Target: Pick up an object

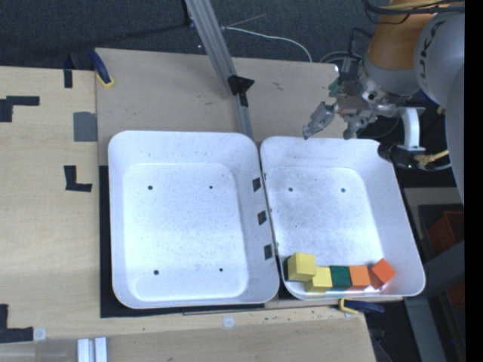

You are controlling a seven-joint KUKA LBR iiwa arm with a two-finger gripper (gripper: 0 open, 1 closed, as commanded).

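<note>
The claw is seen spread wide and empty above the right bin's far rim. Coloured blocks are lined along that bin's near wall.

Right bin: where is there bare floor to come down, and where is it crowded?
The right bin has bare floor from its far rim, below the gripper, down past the middle. Its near edge is crowded: yellow blocks, a green block and orange blocks in a row.
</note>
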